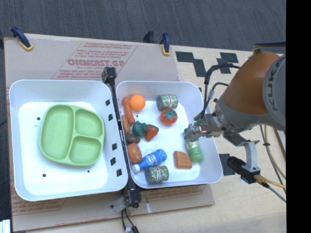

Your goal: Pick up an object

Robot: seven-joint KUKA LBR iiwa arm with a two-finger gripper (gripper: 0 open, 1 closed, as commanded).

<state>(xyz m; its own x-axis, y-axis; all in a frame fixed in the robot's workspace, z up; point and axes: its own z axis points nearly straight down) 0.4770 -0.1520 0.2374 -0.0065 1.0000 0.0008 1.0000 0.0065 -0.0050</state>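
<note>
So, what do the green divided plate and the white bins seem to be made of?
The green plate looks like moulded plastic with a matte finish: one even pale colour, soft rounded dividers, no sharp glare. The white bins also look like thin formed plastic, smooth and slightly glossy, with rounded corners and rims; a coated material cannot be ruled out.

Dark grey carpet (97, 6) covers the floor along the top of the camera view. Below it stands a pale wooden bench (228, 212), topped by a brown cardboard sheet (73, 57) printed with red lettering. Blue and yellow clamps (22, 39) pin the sheet's far edge. Black and white marker squares (204, 62) lie on the bench to the right, under even, soft light
</note>
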